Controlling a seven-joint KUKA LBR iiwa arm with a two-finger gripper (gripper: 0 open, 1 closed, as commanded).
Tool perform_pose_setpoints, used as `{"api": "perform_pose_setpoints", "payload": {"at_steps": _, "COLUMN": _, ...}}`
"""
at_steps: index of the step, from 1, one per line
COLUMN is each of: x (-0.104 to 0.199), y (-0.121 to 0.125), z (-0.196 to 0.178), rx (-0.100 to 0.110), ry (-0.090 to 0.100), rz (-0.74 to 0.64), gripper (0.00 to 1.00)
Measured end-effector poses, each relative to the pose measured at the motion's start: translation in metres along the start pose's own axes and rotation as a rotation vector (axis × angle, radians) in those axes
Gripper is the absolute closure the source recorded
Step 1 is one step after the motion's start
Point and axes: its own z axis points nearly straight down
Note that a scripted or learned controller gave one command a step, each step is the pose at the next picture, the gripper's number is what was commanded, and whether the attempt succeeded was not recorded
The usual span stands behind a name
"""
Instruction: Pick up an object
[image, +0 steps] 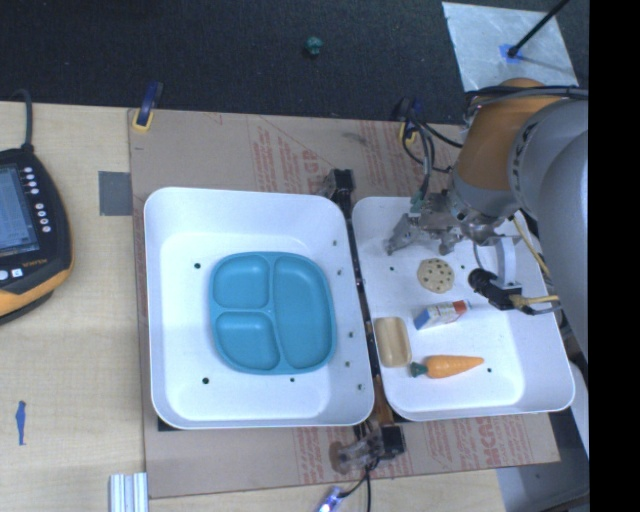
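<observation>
Near claw (421, 236), round tan speckled cookie (434, 273)

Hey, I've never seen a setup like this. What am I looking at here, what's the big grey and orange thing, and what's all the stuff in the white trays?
The grey and orange thing is a robot arm, reaching in from the right. The picture comes from a single camera fixed above the bench, looking down at a slant. At the arm's end is its gripper, the claw it grabs with, over the far end of the right bin. That bin holds a round cookie, a small white packet, a tan block and a carrot. The left bin holds a blue divided plate. The gripper does not appear to be holding anything.
</observation>
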Motion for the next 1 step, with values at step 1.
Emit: {"api": "perform_pose_setpoints", "payload": {"at_steps": 1, "x": -0.0379, "y": -0.0001, "z": -0.0001, "rx": -0.002, "ry": 0.000, "rz": 0.002, "gripper": 0.00}}
